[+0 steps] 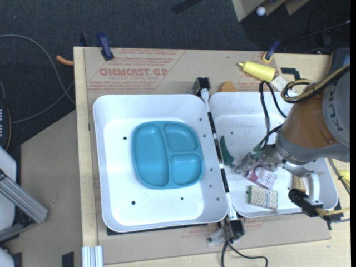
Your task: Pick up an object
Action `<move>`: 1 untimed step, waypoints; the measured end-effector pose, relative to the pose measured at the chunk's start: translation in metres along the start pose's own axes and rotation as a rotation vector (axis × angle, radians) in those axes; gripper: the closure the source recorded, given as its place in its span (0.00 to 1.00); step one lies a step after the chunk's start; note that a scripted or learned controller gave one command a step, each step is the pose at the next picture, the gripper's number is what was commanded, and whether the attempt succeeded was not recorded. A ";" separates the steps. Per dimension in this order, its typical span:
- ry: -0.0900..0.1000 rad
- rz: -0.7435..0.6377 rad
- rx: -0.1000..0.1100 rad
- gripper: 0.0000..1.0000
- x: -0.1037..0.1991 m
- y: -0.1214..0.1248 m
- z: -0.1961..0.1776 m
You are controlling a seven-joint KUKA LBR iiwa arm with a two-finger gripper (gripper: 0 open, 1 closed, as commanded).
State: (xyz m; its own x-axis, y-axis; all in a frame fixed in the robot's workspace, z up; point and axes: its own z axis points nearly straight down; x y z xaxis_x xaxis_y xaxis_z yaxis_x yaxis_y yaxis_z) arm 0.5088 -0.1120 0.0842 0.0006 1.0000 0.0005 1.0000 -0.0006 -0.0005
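Your arm point(328, 115) is grey, with dark lettering on its upper shell and a broad orange band point(308, 127) beneath. Black cables point(266, 113) loop off the band's left side. Below the band sits a grey wrist collar, then the small metallic hand point(257, 159).

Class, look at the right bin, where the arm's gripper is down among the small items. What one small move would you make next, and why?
Probably a short straight lift to test the grasp. The gripper sits low in the right bin, right at a pink-and-white packet, but whether it holds anything is unclear.
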 end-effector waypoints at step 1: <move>-0.001 0.001 -0.002 1.00 0.000 0.001 -0.010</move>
State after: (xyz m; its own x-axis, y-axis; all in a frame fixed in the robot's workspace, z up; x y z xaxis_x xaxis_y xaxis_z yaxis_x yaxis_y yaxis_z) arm 0.5094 -0.1118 0.0942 0.0012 1.0000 -0.0001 1.0000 -0.0012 0.0019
